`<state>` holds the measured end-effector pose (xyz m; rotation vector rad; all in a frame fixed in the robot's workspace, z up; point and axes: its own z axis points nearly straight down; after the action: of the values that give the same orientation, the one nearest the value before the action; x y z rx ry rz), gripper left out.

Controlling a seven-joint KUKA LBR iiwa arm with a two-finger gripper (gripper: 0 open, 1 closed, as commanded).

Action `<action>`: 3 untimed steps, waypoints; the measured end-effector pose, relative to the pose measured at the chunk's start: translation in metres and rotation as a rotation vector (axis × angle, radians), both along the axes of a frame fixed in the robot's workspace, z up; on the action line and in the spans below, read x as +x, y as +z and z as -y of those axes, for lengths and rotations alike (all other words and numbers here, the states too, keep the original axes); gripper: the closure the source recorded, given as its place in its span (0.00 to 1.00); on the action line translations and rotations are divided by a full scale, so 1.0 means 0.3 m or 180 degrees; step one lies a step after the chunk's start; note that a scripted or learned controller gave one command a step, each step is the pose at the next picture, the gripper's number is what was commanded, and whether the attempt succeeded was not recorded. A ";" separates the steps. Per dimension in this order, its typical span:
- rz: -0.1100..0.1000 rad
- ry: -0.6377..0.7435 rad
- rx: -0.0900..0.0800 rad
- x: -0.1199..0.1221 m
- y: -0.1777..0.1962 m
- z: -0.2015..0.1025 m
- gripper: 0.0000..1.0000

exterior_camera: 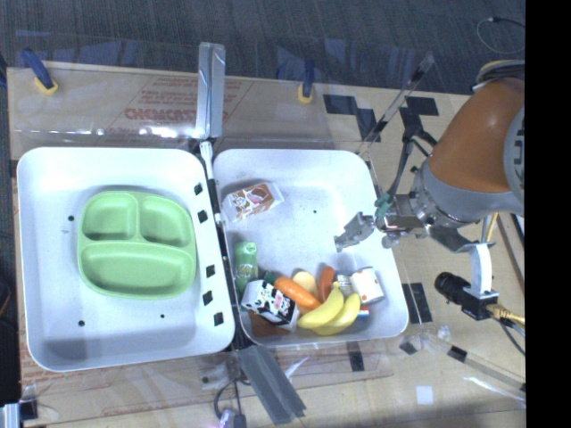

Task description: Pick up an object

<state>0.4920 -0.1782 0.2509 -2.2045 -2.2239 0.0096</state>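
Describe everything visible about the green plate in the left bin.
The green plate is pale green, looks like plastic, and has rounded corners and three compartments: two smaller ones at the top and one long one below. It lies flat and upright on the floor of the left bin, roughly centred. Its compartments hold nothing, and only the bin touches it.
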 end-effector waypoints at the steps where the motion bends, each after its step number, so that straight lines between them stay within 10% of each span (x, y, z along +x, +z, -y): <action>1: 0.0010 -0.0179 0.0001 -0.044 -0.432 0.086 0.00; 2: 0.0019 -0.1255 -0.0012 -0.050 -0.538 0.088 0.00; 3: 0.0028 -0.0756 -0.0011 -0.048 -0.537 -0.091 0.00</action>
<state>0.4775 -0.1509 0.0898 -2.4589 -1.9519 0.0019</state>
